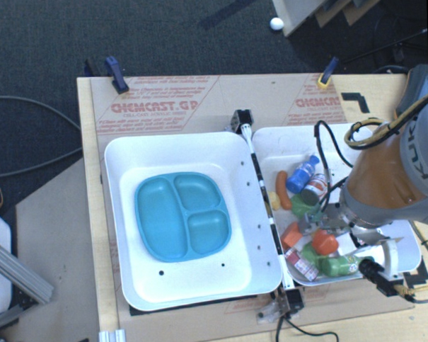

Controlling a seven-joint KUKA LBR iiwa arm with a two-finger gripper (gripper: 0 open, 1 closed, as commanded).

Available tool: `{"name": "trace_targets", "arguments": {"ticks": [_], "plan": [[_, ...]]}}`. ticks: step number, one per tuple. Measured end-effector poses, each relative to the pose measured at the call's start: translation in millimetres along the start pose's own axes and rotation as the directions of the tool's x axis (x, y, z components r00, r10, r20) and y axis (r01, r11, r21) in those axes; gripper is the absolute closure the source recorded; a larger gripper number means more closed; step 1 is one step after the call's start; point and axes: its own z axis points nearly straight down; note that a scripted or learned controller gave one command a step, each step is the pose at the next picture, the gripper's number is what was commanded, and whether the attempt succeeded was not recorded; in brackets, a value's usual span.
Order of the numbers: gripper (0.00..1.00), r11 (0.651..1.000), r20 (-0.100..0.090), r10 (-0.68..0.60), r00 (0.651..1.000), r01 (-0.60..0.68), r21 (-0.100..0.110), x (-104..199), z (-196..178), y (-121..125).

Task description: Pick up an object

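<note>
Claw (328,224) down in the right bin (269,139), over the toy pile (308,230); can't tell its state, wrist blocks it. Blue bottle (301,176) sits just up-left of claw; blue tray (182,215) is in the left bin (121,160).

The counter (162,109) is a pale wood board with red print, held by a blue clamp (115,74) at its far left and another (328,72) at its far right. Two white bins lie on it, touching: left bin (124,227), right bin (283,142).
</note>
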Motion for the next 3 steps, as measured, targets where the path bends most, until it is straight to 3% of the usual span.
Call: {"name": "trace_targets", "arguments": {"ticks": [1,2,3], "plan": [[0.0,1.0,-0.012,-0.008,1.0,0.008,0.01,-16.5,2.5,84.2],[0.0,1.0,-0.01,-0.008,1.0,0.008,0.008,2.0,2.3,92.3],[1.0,1.0,-0.01,-0.008,1.0,0.008,0.006,2.2,-7.7,93.0]]}}
